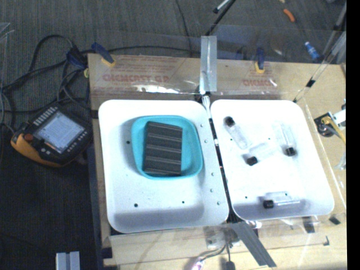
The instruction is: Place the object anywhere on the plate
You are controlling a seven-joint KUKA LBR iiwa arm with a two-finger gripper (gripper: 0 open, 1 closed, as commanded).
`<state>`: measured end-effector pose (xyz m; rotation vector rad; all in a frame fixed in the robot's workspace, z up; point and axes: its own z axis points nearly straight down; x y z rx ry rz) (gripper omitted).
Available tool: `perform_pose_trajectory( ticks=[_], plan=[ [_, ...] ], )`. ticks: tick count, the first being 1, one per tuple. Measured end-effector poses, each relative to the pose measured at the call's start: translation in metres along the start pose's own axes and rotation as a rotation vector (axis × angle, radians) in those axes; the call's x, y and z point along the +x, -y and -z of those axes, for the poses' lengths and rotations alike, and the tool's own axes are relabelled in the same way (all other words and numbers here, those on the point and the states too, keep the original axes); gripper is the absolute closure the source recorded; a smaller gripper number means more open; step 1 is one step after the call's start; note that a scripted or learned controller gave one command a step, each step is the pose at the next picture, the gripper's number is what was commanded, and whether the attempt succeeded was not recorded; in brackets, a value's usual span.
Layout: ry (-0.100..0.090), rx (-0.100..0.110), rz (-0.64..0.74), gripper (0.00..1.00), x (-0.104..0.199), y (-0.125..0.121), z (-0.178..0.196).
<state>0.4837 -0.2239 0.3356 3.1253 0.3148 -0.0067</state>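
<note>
Dark ribbed block [163,148] lies flat on the teal plate [193,151], inside the left bin [112,167]. Right bin [315,173] holds what appear to be four clear vials [236,131] with black caps, scattered apart.

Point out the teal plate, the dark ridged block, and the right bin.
teal plate [193,151]: camera view, bare right rim.
dark ridged block [163,148]: camera view, top face centre.
right bin [315,176]: camera view, bare floor.
</note>
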Motion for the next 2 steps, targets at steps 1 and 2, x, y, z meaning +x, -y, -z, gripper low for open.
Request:
perform_pose_trajectory(
  ticks=[1,2],
  plan=[
    [0.001,0.002,0.0,0.0,0.003,0.0,-0.064],
    [0.0,0.0,0.001,0.0,0.024,-0.005,-0.028]
  ],
)
